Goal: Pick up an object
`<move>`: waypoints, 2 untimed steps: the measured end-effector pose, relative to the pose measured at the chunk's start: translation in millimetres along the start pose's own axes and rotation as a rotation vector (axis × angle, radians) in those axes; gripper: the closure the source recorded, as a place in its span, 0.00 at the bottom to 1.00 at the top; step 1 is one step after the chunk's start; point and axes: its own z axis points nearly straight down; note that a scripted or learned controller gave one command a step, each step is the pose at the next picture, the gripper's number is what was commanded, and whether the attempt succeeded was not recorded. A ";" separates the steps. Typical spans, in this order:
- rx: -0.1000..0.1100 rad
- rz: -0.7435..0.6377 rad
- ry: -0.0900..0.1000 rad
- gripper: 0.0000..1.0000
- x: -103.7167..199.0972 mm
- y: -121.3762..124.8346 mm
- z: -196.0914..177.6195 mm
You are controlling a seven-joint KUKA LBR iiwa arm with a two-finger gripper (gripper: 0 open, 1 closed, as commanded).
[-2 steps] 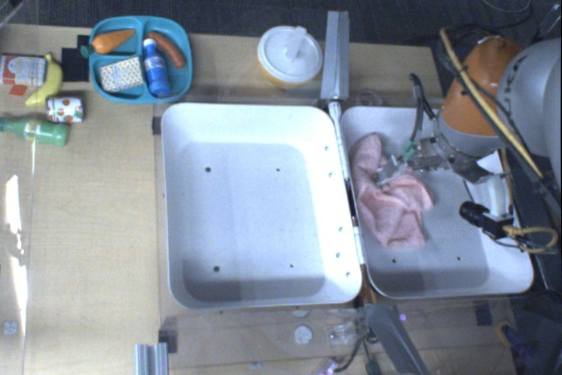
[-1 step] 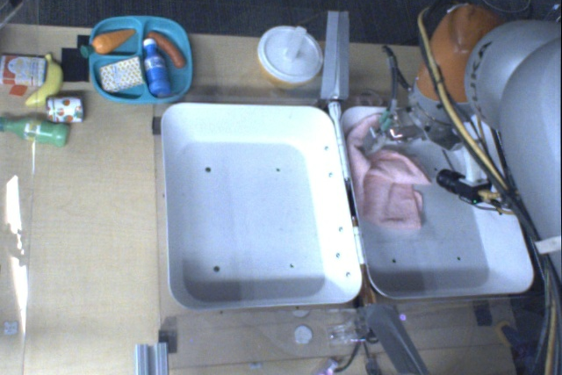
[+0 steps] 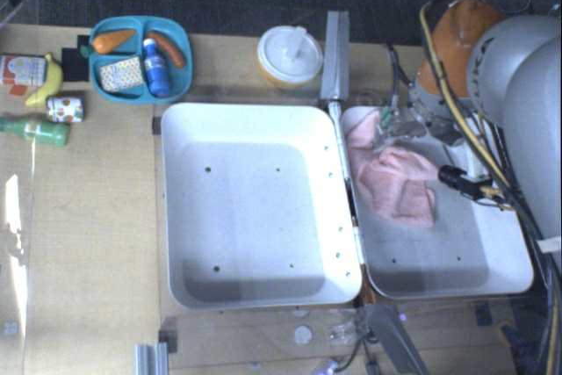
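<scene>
Pink cloth (image 3: 397, 182) crumpled in right bin (image 3: 457, 272); gripper (image 3: 392, 120) at its top edge, grip unclear

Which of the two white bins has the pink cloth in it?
The right bin, the one under the arm. The pink cloth lies crumpled in its upper left part, close to the gripper. The left bin shows bare white floor.

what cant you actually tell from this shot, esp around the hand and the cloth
- The hand, camera view: wrist and cables crowd it, so its grip state is unclear.
- Pink cloth: whether the hand touches its upper edge is too blurred to tell.
- Right bin: the arm covers its far right part.
- Small can: label too small to read.
</scene>
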 end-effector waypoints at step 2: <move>0.014 0.011 0.000 1.00 -46.9 2.2 -197.2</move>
